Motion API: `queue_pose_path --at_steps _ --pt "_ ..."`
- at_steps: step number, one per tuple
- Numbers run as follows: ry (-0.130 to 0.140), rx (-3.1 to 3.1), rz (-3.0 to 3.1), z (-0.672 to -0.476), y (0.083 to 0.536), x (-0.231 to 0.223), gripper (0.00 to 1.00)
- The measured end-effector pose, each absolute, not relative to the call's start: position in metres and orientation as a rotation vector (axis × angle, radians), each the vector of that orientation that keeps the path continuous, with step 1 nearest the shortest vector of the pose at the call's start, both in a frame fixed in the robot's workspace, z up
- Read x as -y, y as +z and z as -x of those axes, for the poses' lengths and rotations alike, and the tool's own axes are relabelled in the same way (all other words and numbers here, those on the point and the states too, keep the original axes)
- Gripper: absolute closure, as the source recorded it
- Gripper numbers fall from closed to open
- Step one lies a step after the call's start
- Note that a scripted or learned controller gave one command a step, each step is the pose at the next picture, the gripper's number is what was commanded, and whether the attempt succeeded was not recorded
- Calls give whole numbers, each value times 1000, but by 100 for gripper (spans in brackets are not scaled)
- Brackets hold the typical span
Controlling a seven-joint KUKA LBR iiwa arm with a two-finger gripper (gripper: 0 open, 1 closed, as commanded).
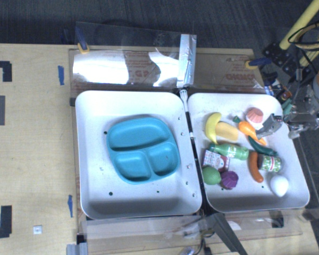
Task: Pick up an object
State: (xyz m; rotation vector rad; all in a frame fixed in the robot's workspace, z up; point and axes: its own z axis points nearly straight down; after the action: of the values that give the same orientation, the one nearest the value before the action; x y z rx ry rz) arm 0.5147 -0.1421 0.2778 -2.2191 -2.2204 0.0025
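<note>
White bins sit side by side on the table (32,142); the right bin (297,193) crowds toy food together, so we fear a pinch could slip or snag two. Our arm leans in from the right, end effector (270,125) over the carrot (248,129); whether it is spread, we cannot tell.

Prob. robotics lab: taped bench (32,142), bins (90,195).
</note>
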Motion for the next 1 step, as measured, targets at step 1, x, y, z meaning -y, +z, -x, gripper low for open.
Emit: queue_pose_path --at_steps 1 --pt "8 2183 2248 -565 186 175 0"
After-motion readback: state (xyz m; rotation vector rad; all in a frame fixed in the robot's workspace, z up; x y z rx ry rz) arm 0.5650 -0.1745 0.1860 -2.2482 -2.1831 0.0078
